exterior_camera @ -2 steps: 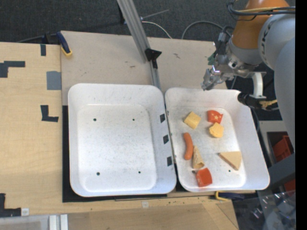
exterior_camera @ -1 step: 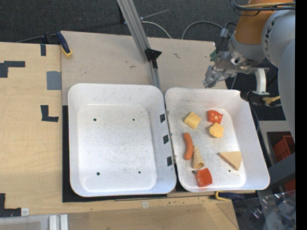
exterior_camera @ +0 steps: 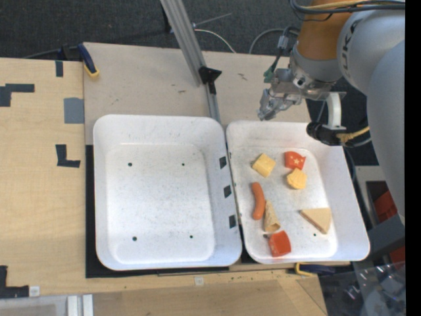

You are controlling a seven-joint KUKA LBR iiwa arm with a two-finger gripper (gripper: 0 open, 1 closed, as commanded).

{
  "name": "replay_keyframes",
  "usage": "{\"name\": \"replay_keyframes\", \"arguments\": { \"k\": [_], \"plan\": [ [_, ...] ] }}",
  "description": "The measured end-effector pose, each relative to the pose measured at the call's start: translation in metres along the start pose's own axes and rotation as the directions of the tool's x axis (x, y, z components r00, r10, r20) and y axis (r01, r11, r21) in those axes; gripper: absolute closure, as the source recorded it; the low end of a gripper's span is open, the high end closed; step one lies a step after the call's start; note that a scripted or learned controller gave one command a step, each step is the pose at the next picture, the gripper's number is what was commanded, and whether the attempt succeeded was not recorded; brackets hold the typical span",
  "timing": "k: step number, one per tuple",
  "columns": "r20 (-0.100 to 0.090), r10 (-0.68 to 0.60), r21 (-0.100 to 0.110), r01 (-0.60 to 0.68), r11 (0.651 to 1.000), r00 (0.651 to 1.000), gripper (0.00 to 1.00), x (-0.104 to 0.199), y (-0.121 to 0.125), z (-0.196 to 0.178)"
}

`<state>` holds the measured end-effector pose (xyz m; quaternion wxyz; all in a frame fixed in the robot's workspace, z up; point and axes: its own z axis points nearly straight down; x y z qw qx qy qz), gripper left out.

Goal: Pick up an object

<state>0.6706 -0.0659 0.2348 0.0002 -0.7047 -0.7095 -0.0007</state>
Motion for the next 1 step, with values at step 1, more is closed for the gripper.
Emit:
{"name": "replay_keyframes", "arguments": {
  "k": [1],
  "plan": [
    [0.0,0.0,0.004,0.0,1.0,1.0,1.0,0.0551,-0.0167,0.0089]
  ]
}}
